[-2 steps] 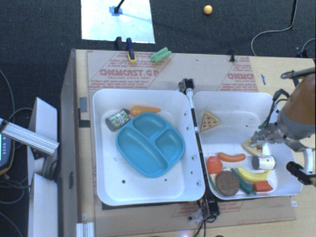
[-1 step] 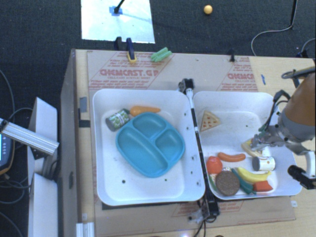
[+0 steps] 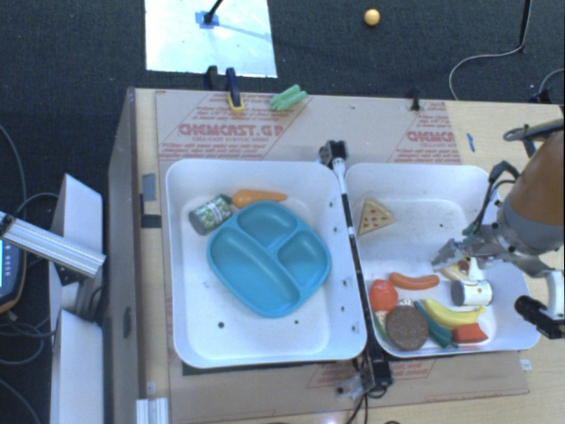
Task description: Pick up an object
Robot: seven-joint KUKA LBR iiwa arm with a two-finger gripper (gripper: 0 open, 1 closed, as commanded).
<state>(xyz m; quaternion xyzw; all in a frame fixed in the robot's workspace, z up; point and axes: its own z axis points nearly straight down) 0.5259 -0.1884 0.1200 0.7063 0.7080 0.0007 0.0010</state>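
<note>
The right bin [image 3: 415, 193] holds a pizza slice [image 3: 375, 216], a sausage [image 3: 413, 281], a red tomato [image 3: 382, 295], a round brown patty [image 3: 407, 326], a banana [image 3: 450, 314], an orange piece [image 3: 473, 332] and a small white cylinder [image 3: 473, 291]. My gripper [image 3: 457, 254] is low over the right side of this bin, just right of the sausage and above the white cylinder. Nothing shows as held. The left bin [image 3: 190, 325] holds a blue divided plate [image 3: 267, 256], a carrot [image 3: 258, 198] and a green can [image 3: 210, 214].
The ridge where the two bins meet [image 3: 349, 237] runs down the middle. The arm's orange band [image 3: 540, 193] hangs over the right bin's right rim. A green object [image 3: 288, 98] and a clamp [image 3: 232, 91] lie on the board behind the bins.
</note>
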